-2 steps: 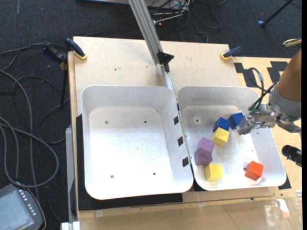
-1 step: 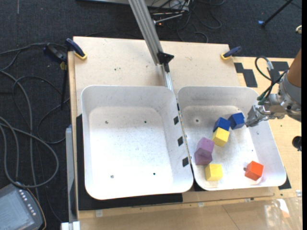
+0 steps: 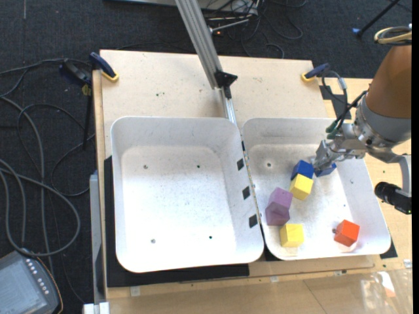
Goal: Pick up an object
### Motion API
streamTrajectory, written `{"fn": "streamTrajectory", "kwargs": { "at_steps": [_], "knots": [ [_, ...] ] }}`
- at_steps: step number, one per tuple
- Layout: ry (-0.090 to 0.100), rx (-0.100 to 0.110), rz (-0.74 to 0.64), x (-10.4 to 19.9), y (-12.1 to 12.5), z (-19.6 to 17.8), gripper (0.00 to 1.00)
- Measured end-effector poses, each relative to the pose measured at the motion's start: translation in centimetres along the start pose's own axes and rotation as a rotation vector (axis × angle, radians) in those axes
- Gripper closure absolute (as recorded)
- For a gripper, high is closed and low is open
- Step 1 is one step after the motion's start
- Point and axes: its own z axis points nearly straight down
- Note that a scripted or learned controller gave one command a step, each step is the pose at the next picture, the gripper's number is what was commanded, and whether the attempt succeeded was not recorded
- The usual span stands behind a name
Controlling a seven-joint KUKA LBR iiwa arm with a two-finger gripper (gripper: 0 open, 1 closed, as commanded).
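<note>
We see the gripper (image 3: pixel 325 164) low in the right bin (image 3: pixel 275 139), just beside the blue block (image 3: pixel 303 169); we cannot tell its state. 2 yellow blocks (image 3: pixel 302 186), a purple block (image 3: pixel 279 206) and an orange block (image 3: pixel 347 232) lie nearby. No writing is legible.

Even, diffuse overhead illumination; the white bins (image 3: pixel 177 195) appear bright without strong glare. Blocks cast short, soft shadows. Focus is moderately soft throughout, with slight graininess. The dark carpet (image 3: pixel 46 25) renders dim, and the orange arm (image 3: pixel 393 84) is mildly blurred.
</note>
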Motion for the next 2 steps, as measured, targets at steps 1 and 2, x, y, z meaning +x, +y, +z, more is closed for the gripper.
{"fn": "streamTrajectory", "kwargs": {
  "at_steps": [1,2],
  "knots": [
    [0.000,0.002,-0.001,5.5,1.1,-0.3,1.00],
    [-0.001,0.001,0.001,9.8,3.2,-0.1,1.00]
  ]
}}
